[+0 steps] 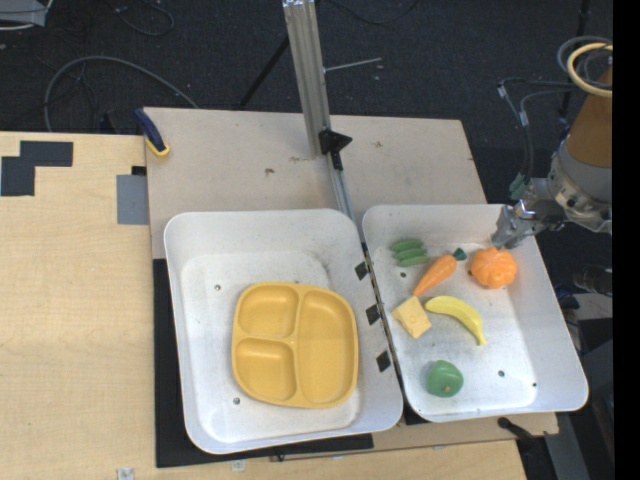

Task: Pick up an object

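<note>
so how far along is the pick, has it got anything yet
Nothing looks picked yet: the orange, carrot, banana, cheese wedge, green apple and green pods all lie in the right bin. The gripper sits low at that bin's far right, just above the orange. The grasp and lift remain.

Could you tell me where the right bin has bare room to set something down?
Bare floor lies along the right bin's near edge, either side of the apple, and right of the banana. The far half is crowded: beans, carrot, orange, cheese, end effector.
</note>
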`<state>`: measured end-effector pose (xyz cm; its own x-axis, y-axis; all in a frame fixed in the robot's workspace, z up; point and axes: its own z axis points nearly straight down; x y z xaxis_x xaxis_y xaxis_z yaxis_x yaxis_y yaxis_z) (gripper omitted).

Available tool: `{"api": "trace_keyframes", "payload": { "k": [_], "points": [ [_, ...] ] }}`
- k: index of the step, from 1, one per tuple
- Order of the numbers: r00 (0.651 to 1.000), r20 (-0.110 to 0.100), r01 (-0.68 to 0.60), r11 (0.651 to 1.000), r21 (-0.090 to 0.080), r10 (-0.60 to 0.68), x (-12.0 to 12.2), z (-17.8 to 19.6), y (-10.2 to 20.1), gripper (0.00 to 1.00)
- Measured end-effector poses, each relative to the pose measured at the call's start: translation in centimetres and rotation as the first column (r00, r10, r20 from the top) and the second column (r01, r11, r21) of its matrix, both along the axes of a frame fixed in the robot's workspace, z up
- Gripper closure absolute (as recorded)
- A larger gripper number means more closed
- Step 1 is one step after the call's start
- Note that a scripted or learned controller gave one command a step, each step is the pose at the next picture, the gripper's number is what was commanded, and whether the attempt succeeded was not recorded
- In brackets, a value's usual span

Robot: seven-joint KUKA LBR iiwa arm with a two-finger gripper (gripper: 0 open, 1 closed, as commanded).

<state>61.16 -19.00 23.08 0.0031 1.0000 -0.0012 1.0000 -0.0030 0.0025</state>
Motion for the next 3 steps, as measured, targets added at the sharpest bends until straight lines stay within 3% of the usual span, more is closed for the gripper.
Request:
{"api": "trace_keyframes", "payload": {
  "k": [1,3],
  "points": [
    [1.0,0.0,-0.004,1.0,0.0,0.004,0.0,3.7,-0.1,1.0],
    [1.0,-0.006,-0.008,1.0,0.003,0.008,0.3,2.5,10.3,1.0]
  ]
}}
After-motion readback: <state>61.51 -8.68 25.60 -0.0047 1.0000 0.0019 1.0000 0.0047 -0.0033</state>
